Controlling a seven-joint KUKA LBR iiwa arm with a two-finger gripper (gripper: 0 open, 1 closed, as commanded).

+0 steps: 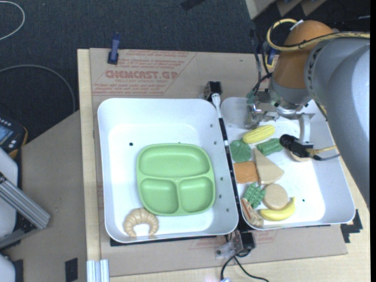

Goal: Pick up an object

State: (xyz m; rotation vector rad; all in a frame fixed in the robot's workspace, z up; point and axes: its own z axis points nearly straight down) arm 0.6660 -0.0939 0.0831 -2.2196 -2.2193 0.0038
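where the gripper (276,111) hangs, perhaps touching, lies bumpy yellow corn (258,134).

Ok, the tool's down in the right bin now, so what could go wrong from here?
1. The tool sits at the corn cob, which lies close against the green pieces; it may nudge neighbours or grab two.
2. The toy food is packed along the right bin wall by the divider, leaving little room.
3. The rounded cob could slip out.
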